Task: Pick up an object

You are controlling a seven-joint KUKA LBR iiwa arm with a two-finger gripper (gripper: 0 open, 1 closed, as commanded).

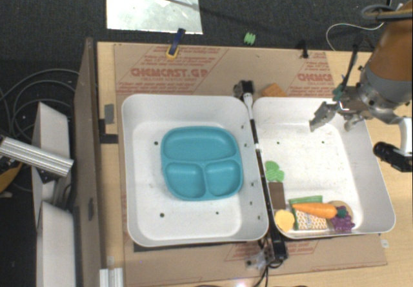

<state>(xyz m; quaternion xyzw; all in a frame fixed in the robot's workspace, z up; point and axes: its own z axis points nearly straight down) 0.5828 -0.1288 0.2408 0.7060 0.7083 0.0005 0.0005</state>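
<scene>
Under the two white bins (135, 150) a cardboard-covered surface (213, 66) is lying, with dark carpet (58, 15) around it. Near the right bin's front corner a toy carrot (315, 209) is lying crosswise, its orange length running left to right. Above that bin's far part the jaws (335, 117) are hanging open, holding nothing.

I see open white floor across the upper and middle right-hand shallow white bin (361, 169), while the cluster of small plastic toy foods (316, 215) crowds its near edge and the teal divided plastic tray (201, 162) fills the left bin's centre.
</scene>
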